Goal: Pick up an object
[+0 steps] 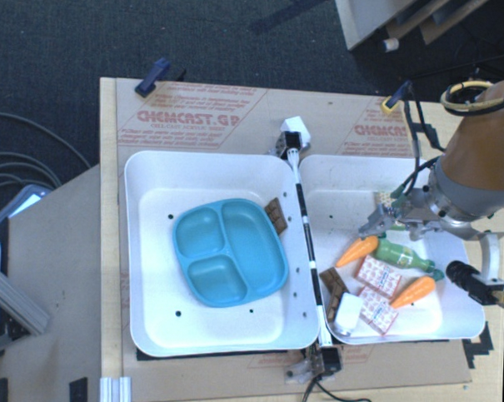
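Tabletop (206, 111): brown board with red lettering, carrying two shallow white bins side by side.

Left bin (142, 233): holds one blue divided plate (229, 252) with three compartments, lying flat near the middle. A small brown piece (275, 215) sits just beside the plate's upper right corner, against the divider.

Right bin (336, 187): all loose items lie in its lower half, clustered close together. Landmark for this bin: the green bottle (405, 257), lying on its side.
- Orange carrot (356, 251), just left of the green bottle, tilted, its upper end near the hand.
- Second orange carrot (413, 291), just below the green bottle, toward the bin's lower right.
- Two red-and-white patterned packets: packet one (379, 278) directly below the green bottle, between the two carrots; packet two (378, 313) farther below, near the bin's front wall.
- White block (347, 311), below and left of the green bottle, touching the second packet's left side.
- Brown piece (334, 282), left of the packets, beside the divider.

Hand (395, 221): metal, at the end of the grey arm with the orange band (480, 139), hanging low just above the green bottle and the first carrot's upper end. Finger spread cannot be told at this angle; nothing is visibly between the fingers. The arm's bulk covers the bin's upper right corner.

Other: black cables (20, 161) on the dark floor, far left of the tabletop.
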Motion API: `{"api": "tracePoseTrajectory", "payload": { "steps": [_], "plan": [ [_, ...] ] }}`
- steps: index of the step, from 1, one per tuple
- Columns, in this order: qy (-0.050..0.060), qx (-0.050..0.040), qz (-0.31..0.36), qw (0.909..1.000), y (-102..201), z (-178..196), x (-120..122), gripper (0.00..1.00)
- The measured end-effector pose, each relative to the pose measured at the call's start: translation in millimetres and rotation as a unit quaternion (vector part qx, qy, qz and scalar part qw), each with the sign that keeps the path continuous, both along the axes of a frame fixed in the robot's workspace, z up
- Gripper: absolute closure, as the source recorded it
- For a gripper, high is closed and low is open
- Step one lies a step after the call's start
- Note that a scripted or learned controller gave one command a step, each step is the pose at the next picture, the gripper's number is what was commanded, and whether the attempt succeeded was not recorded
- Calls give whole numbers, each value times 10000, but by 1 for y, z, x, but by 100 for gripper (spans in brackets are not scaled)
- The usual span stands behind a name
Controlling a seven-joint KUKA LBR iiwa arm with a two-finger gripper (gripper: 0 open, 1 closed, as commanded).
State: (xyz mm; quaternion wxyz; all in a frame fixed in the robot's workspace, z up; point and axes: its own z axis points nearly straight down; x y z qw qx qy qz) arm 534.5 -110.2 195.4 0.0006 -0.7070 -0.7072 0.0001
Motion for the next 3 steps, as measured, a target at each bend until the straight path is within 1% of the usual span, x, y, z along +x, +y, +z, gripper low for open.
{"api": "tracePoseTrajectory", "payload": {
  "steps": [1,2,3],
  "plan": [
    [8,2,0,10000,17,-101,32,0],
    [-2,0,-6,10000,17,-91,33,100],
    [-6,2,6,10000,94,-10,40,100]
  ]
}}
